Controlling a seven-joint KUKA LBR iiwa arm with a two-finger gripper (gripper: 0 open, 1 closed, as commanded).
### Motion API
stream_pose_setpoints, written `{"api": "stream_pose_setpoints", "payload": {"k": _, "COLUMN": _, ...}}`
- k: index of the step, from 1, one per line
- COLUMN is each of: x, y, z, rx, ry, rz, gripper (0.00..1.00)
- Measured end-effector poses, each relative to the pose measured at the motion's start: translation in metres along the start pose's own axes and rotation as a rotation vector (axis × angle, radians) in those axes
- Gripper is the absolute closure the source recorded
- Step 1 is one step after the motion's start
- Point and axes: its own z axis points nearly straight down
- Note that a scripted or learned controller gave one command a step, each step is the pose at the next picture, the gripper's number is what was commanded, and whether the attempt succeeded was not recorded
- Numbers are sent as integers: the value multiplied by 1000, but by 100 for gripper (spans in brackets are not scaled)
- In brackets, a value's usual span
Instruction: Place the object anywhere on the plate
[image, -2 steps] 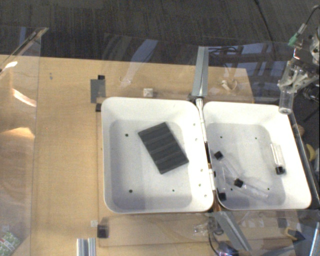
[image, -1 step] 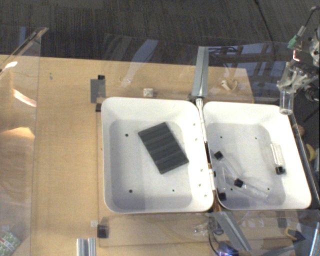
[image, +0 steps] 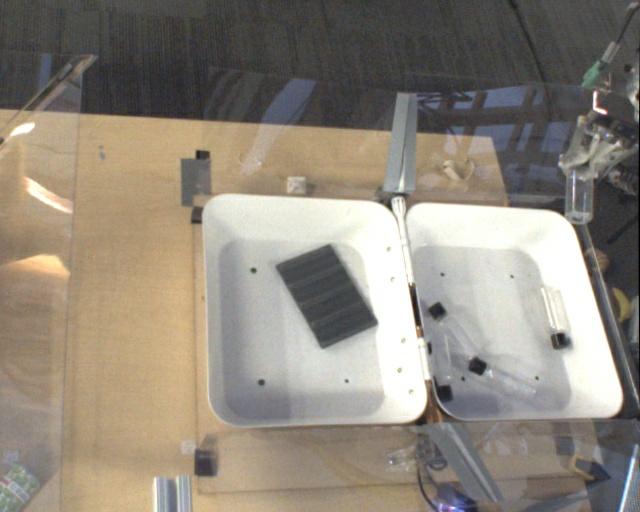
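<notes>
A dark grey ridged plate (image: 326, 295) lies flat and turned at an angle in the middle of the left bin (image: 225, 400). In the right bin (image: 600, 400) lie several clear plastic tubes with black caps: one near the right wall (image: 553, 312), one near the left wall (image: 452, 338), and one across the front (image: 505, 378). My gripper (image: 579, 196) hangs at the far right, over the back right corner of the right bin, well away from the tubes and the plate. Nothing is visibly held in it.
A metal bar (image: 402, 145) runs back from the seam between the bins. Small black blocks (image: 201, 158) (image: 205, 461) stand on the wooden bench by the left bin's corners. Open bench lies to the left.
</notes>
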Motion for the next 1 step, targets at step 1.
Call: {"api": "stream_pose_setpoints", "payload": {"k": 1, "x": -1, "y": 1, "z": -11, "rx": 0, "ry": 1, "rz": -7, "gripper": 100}}
